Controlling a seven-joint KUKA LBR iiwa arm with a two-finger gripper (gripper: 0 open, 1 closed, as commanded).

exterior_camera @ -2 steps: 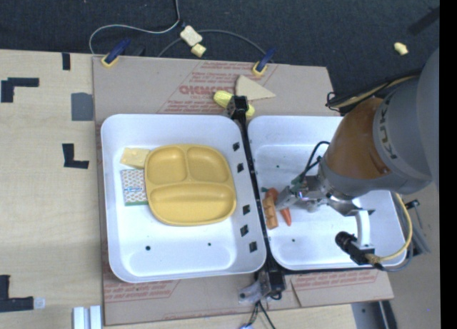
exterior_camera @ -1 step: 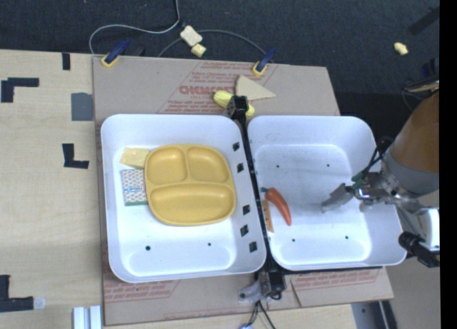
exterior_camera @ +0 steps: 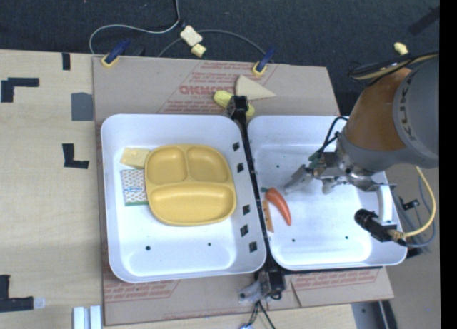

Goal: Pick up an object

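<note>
An orange-red pepper-shaped object lies in the right bin, close to its left wall. A thin orange-brown stick lies right beside it against that wall. My gripper reaches in from the right and points left and slightly down. Its tip hangs just above and to the right of the pepper, a short gap away. Nothing shows in its grasp. The grey arm with its orange band covers the bin's upper right corner.
The left bin holds a yellow divided plate, with a pale yellow block and a patterned card at its left. A black divider with clips runs between the bins. A black cable fitting hangs over the right bin.
</note>
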